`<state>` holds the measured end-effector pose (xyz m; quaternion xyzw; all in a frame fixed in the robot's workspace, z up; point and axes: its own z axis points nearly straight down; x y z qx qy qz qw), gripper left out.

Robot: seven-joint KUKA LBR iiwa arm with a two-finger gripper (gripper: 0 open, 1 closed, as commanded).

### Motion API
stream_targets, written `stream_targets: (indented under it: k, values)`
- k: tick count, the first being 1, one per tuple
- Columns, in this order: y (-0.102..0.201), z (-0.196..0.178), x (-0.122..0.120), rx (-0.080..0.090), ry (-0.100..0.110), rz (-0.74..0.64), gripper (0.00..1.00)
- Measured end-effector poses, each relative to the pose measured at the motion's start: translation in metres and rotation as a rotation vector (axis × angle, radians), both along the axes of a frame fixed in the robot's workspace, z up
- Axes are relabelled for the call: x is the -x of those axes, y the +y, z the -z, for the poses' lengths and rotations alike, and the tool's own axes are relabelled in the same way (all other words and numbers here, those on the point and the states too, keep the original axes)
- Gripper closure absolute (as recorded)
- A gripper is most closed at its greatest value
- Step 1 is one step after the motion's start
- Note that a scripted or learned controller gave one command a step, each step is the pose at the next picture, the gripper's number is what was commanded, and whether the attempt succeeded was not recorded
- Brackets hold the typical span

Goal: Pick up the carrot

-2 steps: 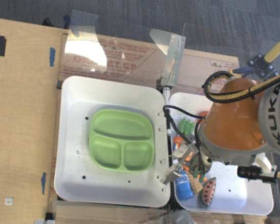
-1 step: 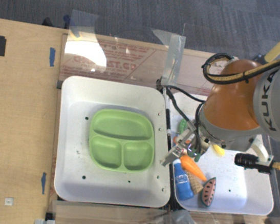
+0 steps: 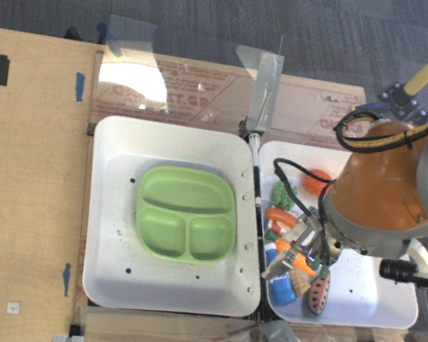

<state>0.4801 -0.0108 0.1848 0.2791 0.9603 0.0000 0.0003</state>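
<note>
Two white bins fill mid-frame. The left bin (image 3: 105, 214) holds one green tray (image 3: 186, 214). In the right bin (image 3: 386, 297), the gripper (image 3: 302, 246) sits among piled toys; its opening can't be judged. The carrot (image 3: 278, 215) lies just left of it.

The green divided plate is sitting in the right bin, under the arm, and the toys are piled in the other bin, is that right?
Not quite. The camera view shows the green divided plate in the left bin, away from the arm. The toys are in the right bin, under the arm.
</note>
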Motion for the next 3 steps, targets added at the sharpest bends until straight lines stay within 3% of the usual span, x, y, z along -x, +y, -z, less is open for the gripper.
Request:
stream_targets:
  k: [2, 3]
  values:
    - [0.001, 0.0, 0.0, -0.001, 0.0, -0.002, 0.0]
    - [-0.089, 0.094, -0.01, 0.002, -0.016, 0.096, 0.0]
